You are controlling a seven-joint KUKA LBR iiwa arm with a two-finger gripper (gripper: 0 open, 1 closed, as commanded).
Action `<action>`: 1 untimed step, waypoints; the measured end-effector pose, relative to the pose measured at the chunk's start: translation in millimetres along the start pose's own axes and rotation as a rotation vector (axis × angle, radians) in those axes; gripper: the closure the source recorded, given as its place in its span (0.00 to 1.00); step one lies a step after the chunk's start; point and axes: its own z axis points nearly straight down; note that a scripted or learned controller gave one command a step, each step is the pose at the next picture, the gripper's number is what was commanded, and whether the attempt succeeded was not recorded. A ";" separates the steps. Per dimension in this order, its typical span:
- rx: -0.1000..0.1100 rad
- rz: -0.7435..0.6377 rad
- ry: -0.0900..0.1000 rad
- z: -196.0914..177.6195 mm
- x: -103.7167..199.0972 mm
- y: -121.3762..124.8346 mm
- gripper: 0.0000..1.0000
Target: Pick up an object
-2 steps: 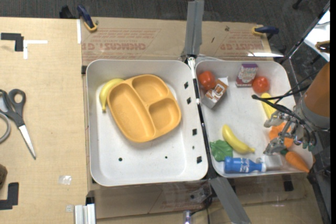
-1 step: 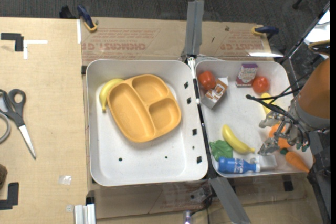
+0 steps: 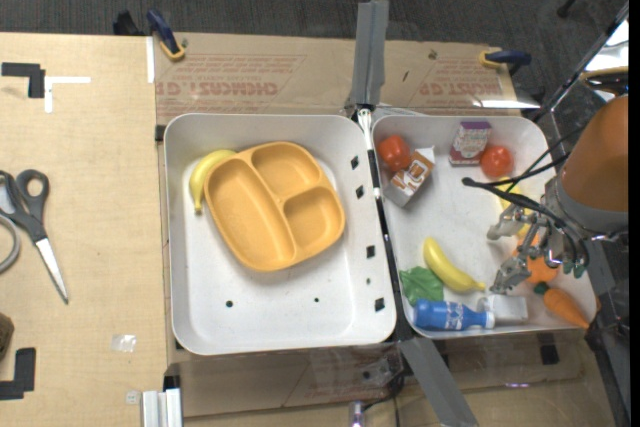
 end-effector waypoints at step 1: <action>0.000 0.000 -0.003 -9.5 -1.1 0.2 1.00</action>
